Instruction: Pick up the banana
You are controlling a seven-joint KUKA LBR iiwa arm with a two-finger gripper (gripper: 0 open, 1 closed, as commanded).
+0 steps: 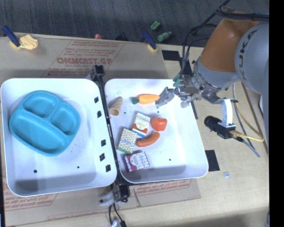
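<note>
My grey metal end effector (162, 98) hangs low over the right-hand shallow white bin (189, 148), near its back wall. I cannot tell if it is released or clenched.

I do not see a bright yellow banana in this bin. My best guess is the pale tan, stubby curved piece (115, 106). It lies near the left wall of the right bin, well apart from my end effector. I am not sure it is the banana. There is also a small yellow lump (29, 42) far off on the brown cardboard sheet (85, 56), outside both bins.

Here is what could go wrong. The long orange carrot toy with a green tip (148, 98) is just beside my end effector. If I go down here, I think I grab the carrot, or bump it away.

To reach the tan piece I must cross over the carrot. If I travel too low, I could knock it.

The tan piece sits close to the bin wall. That leaves little room on that side, so I could hit the wall or push the piece up against it. It also looks small and rounded, so I think it could slip out.
</note>
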